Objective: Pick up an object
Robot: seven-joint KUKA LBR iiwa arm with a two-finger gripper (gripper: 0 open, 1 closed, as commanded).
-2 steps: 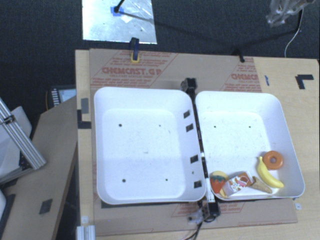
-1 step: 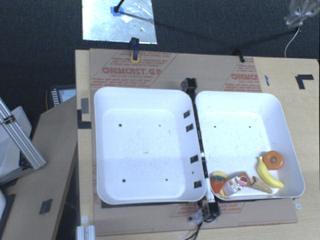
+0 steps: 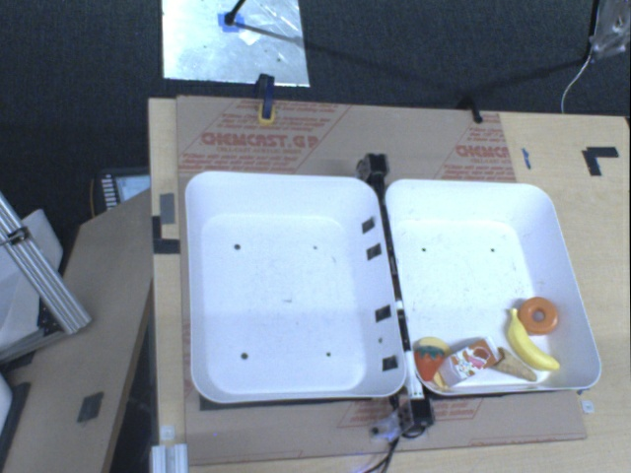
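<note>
The right bin (image 3: pixel 473 215) holds a handful of small toys along its near edge. An orange ring-shaped donut (image 3: pixel 538 314) lies near the right wall, with a yellow banana (image 3: pixel 526 342) curving just below it. To their left sit a brown cone-like piece (image 3: pixel 513 365), a white and red packet (image 3: pixel 467 361) and an orange-red rounded fruit (image 3: pixel 430 357) in the near left corner.
The left bin (image 3: pixel 281 284) sits beside the right one, joined by a black clip strip (image 3: pixel 386 274). Both rest on a cardboard sheet (image 3: pixel 325 136) on the bench. A shiny metal plate (image 3: pixel 235 28) lies at the back, and an aluminium frame (image 3: pixel 35 274) stands at the left.
</note>
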